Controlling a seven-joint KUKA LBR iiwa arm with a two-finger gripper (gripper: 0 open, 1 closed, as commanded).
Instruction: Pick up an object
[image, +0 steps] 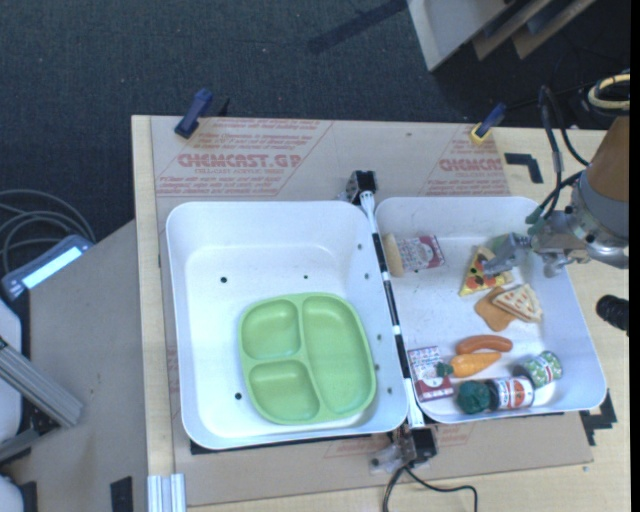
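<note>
Nearest the camera, along the front wall of the right bin, the toy groceries sit crowded together: a can with a dark green end lying on its side with its long axis roughly left to right, a smaller green-labelled can just beside it, and a small printed packet by the divider. Touching that cluster from behind are a carrot and a sausage, both lying flat with their long axes running left to right, the carrot's green top toward the divider. The left bin holds a green three-compartment tray, set flat and nothing in its wells. Farther back, a sandwich wedge partly overlaps a brown cookie-like piece, and a pizza slice lies with its narrow tip pointing toward the front-left. A wrapped snack packet rests against the divider, apart from the rest. The end effector hangs low over the far right of this bin, just beside the pizza slice, which I judge the likely target since it lies closest and fairly clear of neighbours. Whether it is spread or closed I cannot tell; nothing is visibly in its grasp.
</note>
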